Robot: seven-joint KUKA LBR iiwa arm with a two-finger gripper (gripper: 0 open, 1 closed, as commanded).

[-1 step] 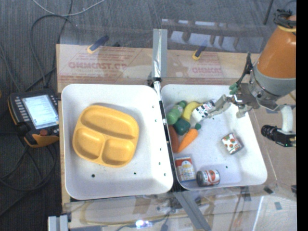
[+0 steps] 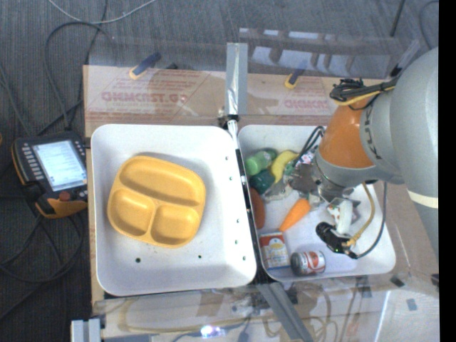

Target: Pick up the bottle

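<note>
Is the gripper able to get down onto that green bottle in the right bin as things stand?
Probably yes. The green bottle lies uncovered at the right bin's upper left, though a yellow toy and a carrot crowd its side.

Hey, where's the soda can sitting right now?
The soda can lies on its side at the right bin's near edge, beside the small carton, below the carrot.
</note>
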